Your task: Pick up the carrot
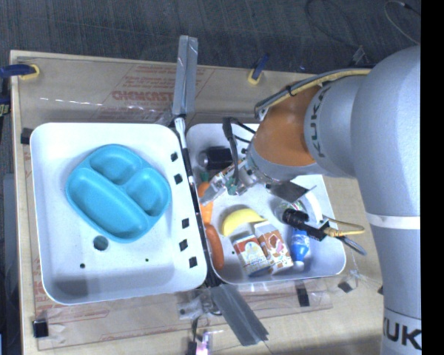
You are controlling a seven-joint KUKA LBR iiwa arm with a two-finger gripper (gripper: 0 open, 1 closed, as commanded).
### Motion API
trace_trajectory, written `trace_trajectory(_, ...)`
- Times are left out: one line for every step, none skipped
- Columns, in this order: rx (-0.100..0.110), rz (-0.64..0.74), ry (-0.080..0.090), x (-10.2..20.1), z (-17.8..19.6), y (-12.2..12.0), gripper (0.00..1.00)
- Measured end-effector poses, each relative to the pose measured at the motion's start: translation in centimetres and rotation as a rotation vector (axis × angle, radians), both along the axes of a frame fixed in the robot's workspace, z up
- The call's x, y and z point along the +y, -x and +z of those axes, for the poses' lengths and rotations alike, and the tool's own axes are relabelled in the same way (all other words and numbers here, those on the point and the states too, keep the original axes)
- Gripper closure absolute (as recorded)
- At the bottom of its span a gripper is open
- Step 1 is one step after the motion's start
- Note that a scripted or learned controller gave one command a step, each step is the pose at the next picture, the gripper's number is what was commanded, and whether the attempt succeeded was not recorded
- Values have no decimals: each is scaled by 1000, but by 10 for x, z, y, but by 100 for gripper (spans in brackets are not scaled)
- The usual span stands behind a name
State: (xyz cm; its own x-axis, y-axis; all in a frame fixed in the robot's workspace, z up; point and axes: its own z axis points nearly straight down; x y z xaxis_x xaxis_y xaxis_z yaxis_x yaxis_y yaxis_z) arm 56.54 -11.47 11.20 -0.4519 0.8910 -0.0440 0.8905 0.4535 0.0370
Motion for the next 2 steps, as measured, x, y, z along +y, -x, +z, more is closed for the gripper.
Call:
trace_trajectory(51,-62,-24,-25,-20,62,0)
trace_trajectory(49,-158,-24,-19,-19,57,0)
